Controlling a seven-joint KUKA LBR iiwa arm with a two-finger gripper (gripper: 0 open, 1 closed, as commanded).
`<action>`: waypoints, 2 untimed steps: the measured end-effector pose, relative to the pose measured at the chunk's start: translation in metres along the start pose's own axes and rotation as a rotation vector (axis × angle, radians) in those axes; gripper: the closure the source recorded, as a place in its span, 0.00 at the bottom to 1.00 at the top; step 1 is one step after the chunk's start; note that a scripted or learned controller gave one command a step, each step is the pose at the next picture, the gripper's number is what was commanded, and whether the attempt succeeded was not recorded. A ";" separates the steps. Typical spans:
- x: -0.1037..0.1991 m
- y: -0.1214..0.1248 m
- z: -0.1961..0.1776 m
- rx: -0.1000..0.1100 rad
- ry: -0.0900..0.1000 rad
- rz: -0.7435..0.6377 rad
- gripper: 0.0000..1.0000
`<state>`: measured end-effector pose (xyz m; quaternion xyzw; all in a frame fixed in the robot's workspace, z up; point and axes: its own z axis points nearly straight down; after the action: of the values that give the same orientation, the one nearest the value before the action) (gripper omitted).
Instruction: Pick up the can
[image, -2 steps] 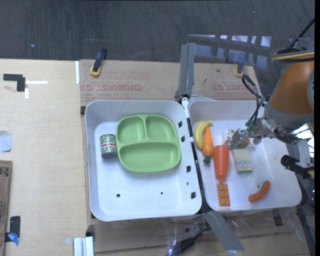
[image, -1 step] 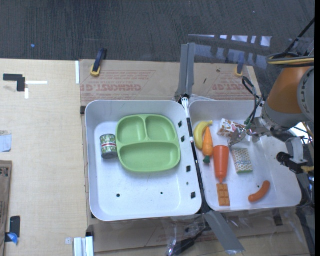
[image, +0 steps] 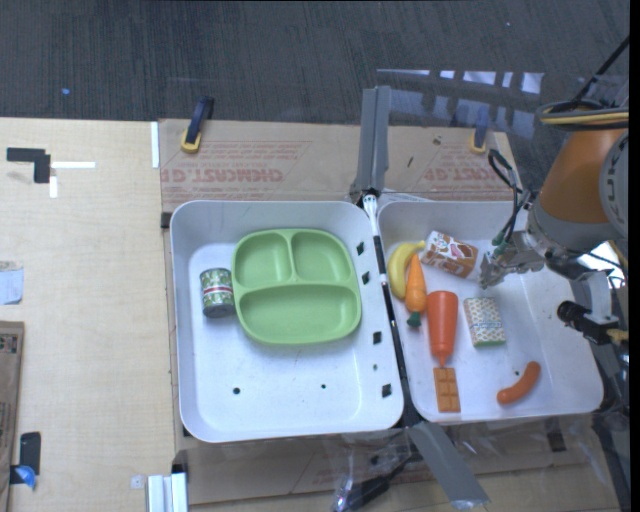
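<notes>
Small cylindrical can (image: 216, 292) with green label lies in the left white bin (image: 190, 400), just beside the green divided plate (image: 297, 285). Gripper (image: 492, 272) hangs over the right bin, well apart; finger state unreadable. Can lies far leftward.

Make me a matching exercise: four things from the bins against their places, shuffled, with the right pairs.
Things:
1. small green-labelled metal can
2. orange plastic carrot
3. orange-red toy sausage
4. green divided plastic plate

Places:
A. right bin, near front right corner
B. left bin, middle
C. left bin, beside the plate's left edge
D. right bin, below the banana

Pairs: 1-C, 2-D, 3-A, 4-B
</notes>
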<state>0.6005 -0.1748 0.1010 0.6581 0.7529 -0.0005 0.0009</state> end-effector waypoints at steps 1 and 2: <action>0.000 0.000 0.000 0.000 0.000 0.000 0.00; -0.042 0.047 0.010 0.034 0.018 0.078 0.00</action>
<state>0.6531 -0.2100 0.0911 0.6869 0.7265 -0.0074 -0.0172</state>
